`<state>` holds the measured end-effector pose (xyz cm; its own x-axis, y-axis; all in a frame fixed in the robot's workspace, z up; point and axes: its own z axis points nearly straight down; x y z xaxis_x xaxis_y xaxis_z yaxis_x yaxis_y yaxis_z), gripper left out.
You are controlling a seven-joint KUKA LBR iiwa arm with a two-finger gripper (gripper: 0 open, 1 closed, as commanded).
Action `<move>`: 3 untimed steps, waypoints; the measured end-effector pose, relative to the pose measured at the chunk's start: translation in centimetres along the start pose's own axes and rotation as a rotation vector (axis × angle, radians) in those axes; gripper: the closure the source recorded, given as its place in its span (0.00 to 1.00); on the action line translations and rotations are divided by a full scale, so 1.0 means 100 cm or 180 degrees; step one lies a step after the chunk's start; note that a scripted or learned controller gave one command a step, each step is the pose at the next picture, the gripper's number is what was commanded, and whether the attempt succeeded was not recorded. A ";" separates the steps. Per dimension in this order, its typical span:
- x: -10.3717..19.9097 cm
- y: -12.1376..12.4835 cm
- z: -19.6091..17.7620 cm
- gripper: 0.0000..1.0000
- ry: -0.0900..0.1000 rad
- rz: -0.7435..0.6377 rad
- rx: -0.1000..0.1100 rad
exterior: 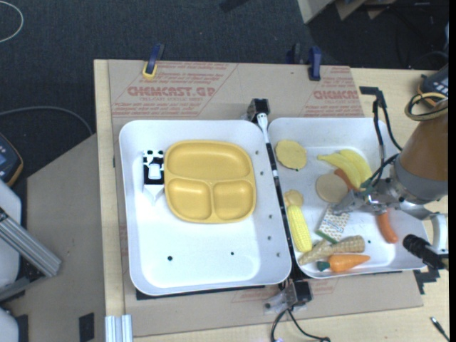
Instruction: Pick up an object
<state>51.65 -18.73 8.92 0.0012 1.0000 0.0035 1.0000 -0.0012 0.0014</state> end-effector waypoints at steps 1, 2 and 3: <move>0.000 0.002 0.001 0.00 -0.0006 -0.0004 -0.0007; 0.001 0.005 -0.012 1.00 -0.0006 -0.0003 -0.0033; 0.002 0.002 -0.075 1.00 -0.0020 -0.0007 -0.0016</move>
<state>51.88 -18.52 16.40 -0.0009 1.0000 -0.0029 1.0000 0.0009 0.0064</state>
